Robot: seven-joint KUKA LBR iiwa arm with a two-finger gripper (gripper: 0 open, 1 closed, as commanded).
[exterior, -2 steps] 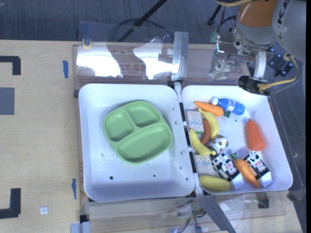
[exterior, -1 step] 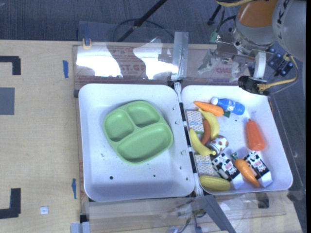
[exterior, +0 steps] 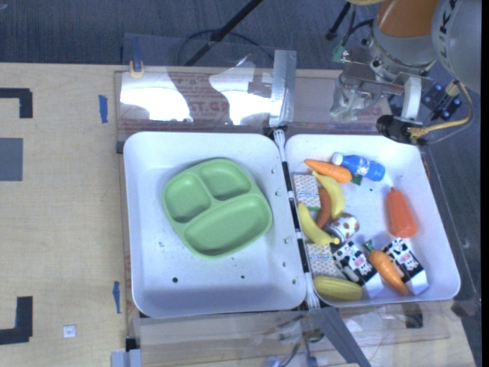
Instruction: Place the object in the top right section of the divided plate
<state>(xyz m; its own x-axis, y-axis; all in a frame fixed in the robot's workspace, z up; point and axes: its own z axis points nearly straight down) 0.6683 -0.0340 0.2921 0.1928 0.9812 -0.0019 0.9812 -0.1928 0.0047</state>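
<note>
Pincer state first: we locate the gripper at the upper right, above the far rim of the right bin, hanging from the grey arm with its orange band; its translucent fingers appear in a blur against the bench, and we cannot tell whether they are spread or pressed together. We see nothing between them. We find the green divided plate lying in the left bin, roughly centred, with two small sections on its far side and one large section on its near side; all three sections show bare green. We find the candidate objects gathered in the right bin: a blue bottle near the far wall, an orange carrot just beside it, a yellow banana along the inner wall, a brown sausage-shaped item touching the banana, a red-orange pepper-like piece toward the outer side, a second carrot near the front, two black-and-white cartons flanking it, and a yellow lemon-like piece at the front wall.
</note>
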